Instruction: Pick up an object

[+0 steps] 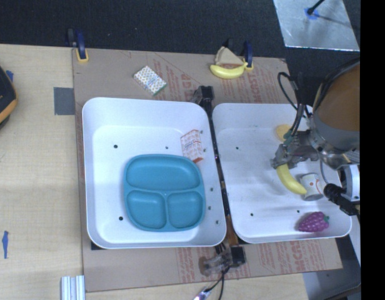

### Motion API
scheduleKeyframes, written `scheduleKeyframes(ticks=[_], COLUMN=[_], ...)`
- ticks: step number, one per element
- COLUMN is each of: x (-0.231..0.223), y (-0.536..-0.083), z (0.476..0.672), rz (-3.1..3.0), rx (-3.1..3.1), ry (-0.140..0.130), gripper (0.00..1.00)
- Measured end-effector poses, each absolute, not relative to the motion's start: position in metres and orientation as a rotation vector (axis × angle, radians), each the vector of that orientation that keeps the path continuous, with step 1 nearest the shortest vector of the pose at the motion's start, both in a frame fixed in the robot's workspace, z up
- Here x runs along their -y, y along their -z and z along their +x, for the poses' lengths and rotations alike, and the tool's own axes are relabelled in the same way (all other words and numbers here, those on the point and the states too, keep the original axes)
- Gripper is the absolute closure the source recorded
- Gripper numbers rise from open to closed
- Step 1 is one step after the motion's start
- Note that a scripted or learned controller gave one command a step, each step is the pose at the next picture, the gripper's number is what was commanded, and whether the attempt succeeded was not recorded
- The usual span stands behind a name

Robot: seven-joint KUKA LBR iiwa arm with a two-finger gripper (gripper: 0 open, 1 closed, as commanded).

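In the right bin (255, 230), a yellow banana (292, 181) lies at a slant toward the right side. My gripper (287, 157) hangs low over the banana's upper end, touching it or just above it; the arm's grey and orange body (338, 108) comes in from the right. A small white cylinder with a red mark (310, 185) rests against the banana's lower end. A purple bunch of grapes (312, 222) sits in the bin's near right corner. A yellow object (282, 131) peeks out from behind the wrist cables.
The left bin (99, 124) holds a blue divided plate (164, 191) and a small red-and-white packet (192, 145). Outside the bins, behind them, lie a second banana with a wedge-shaped piece (229, 68) and a patterned packet (149, 79). A black-and-orange device (0, 99) sits far left.
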State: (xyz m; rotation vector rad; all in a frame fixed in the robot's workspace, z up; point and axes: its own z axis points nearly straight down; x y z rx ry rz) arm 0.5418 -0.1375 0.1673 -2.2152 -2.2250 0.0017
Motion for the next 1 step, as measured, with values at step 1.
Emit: scheduleKeyframes(ticks=[1], x=[0.0665], y=[-0.2183], z=[0.5916], rz=[-2.215], rx=[2.225], ry=[-0.001], gripper=[1.00])
